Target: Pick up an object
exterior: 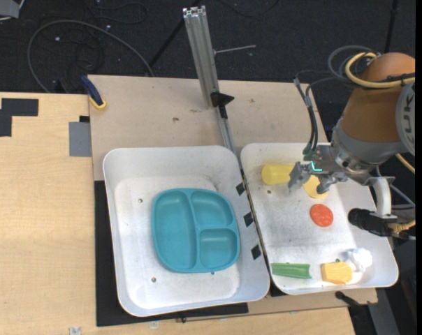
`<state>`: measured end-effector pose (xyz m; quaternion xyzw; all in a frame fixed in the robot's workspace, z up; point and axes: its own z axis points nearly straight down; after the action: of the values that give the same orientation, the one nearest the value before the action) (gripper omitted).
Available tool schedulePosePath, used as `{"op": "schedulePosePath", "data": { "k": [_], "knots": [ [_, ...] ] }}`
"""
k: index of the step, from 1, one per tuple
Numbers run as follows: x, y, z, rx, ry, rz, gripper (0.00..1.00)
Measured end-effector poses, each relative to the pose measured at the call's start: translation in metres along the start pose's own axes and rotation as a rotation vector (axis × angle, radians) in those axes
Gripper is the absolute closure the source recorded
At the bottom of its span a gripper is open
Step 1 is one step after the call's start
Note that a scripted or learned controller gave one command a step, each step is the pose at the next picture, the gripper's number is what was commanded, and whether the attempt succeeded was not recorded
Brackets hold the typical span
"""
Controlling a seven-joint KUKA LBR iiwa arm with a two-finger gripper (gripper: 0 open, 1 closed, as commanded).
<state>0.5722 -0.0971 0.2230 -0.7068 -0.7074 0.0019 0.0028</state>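
The right bin (284, 222) holds several small objects. A yellow cup-like piece (275, 173) lies near its far left corner. A red round piece (321, 216) sits mid-bin. Along the near wall lie a green bar (290, 271), a yellow-orange block (337, 273) and a white lump (360, 259). My gripper (311, 181) hangs low over the far part of this bin, open, its fingers (297, 177) spread either side of a small yellow piece (313, 188). I cannot tell whether they touch it.
The left bin (124, 187) holds a teal divided plate (195, 229). An aluminium post (202, 54) rises behind the bins. The grey arm with its orange band (379, 96) comes in from the right over the right bin's far edge.
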Motion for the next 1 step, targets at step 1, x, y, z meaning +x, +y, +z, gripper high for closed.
{"op": "schedulePosePath", "data": {
  "k": [1],
  "knots": [
    [0.0,0.0007,-0.0013,-0.003,0.0,0.0,0.0]
  ]
}}
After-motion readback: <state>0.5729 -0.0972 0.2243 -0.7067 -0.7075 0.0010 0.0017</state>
